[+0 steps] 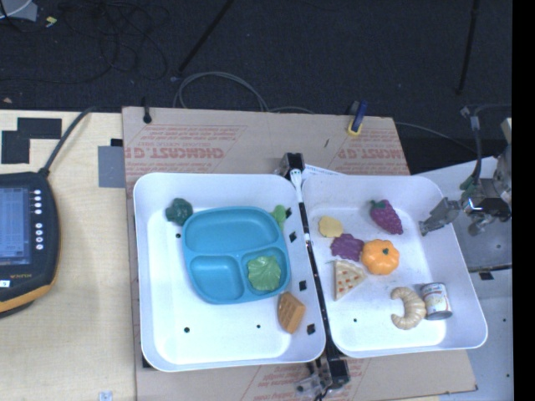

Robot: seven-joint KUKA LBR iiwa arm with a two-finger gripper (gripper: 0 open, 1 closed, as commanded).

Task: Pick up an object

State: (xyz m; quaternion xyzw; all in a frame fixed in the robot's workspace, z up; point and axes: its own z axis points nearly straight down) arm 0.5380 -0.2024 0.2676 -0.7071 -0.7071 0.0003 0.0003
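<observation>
The right bin holds a purple grape bunch, a yellow piece, a second purple bunch, an orange pumpkin, a pizza wedge, a croissant and a small can. In the left bin lies a blue compartment tray with a green leaf in it. Beside the tray are broccoli, a small green piece and a brown bread piece. My gripper hovers at the right bin's right rim, apart from every item.
Both bins rest on a cardboard sheet. A teach pendant lies on the bench at the far left. A blue and yellow clip sits at the cardboard's back edge, and cables trail over the dark floor behind.
</observation>
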